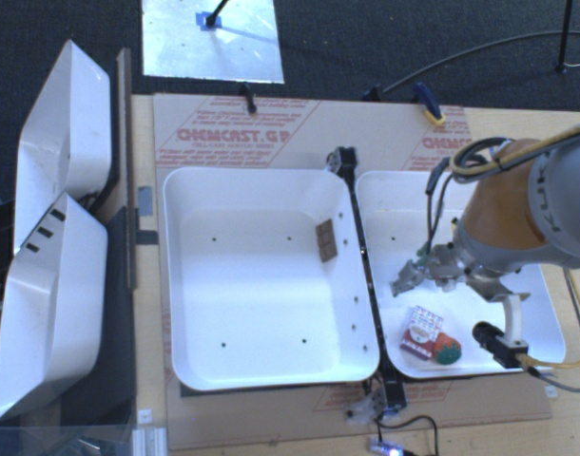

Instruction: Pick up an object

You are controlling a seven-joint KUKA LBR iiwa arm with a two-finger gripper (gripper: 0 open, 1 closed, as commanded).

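Overhead view of two white bins side by side: a small brown block (325,240) lies in the left bin (204,350), while the arm's gripper (411,278) (finger state cannot be told) hovers in the right bin (385,207) above a red-and-white packet (422,332) touching a red-and-green toy (447,350).

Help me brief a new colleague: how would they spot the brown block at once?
Find the left bin of the two white bins on the bench. Look near its right wall, toward the far end: the brown block lies there alone. It is small, flat and dark, unlike the red-and-white pack in the right bin.
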